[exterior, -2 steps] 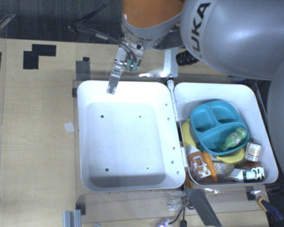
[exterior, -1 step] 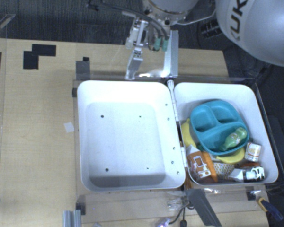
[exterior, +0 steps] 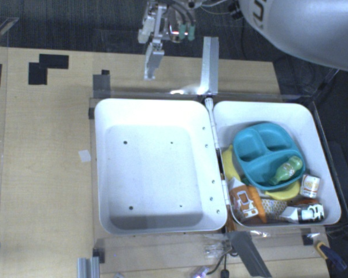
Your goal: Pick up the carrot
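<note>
At 5 o'clock, an orange packet (exterior: pixel 242 202) lies in the right bin (exterior: pixel 319 133). Touching it is an orange sliver, likely the carrot (exterior: pixel 269 209), half buried below the blue plate (exterior: pixel 262 149). The claw (exterior: pixel 152 67) hangs at 12 o'clock beyond both bins. I cannot tell its opening, and nothing shows in it. It should come down steeply, clear of the plate rim.

Two white bins (exterior: pixel 153 112), one blue divided plate (exterior: pixel 265 149), one small jar (exterior: pixel 310 185).
</note>
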Action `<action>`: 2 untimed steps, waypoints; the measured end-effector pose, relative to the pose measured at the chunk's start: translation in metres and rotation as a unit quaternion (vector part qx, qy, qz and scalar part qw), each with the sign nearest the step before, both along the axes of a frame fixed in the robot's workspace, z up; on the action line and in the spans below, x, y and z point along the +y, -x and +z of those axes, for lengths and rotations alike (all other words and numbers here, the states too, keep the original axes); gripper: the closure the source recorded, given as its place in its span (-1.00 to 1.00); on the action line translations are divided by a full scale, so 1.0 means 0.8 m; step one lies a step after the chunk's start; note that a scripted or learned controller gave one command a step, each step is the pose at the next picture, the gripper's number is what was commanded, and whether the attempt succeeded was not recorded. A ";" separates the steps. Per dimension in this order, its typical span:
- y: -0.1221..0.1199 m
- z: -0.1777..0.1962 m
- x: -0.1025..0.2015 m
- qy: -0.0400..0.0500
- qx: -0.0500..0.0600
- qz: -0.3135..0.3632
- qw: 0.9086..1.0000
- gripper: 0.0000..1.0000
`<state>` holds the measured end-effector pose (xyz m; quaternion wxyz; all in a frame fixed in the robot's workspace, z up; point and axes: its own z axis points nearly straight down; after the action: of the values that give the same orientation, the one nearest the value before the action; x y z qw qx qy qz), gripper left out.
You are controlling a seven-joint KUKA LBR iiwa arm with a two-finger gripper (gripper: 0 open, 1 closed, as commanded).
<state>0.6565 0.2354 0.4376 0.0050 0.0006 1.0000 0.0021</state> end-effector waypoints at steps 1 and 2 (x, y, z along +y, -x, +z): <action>-0.011 0.001 0.000 0.001 -0.002 0.150 0.989 -1.00; -0.016 0.001 -0.031 0.001 -0.001 0.148 0.989 -1.00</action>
<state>0.6689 0.2107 0.4382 0.0054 -0.1478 0.9890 0.0017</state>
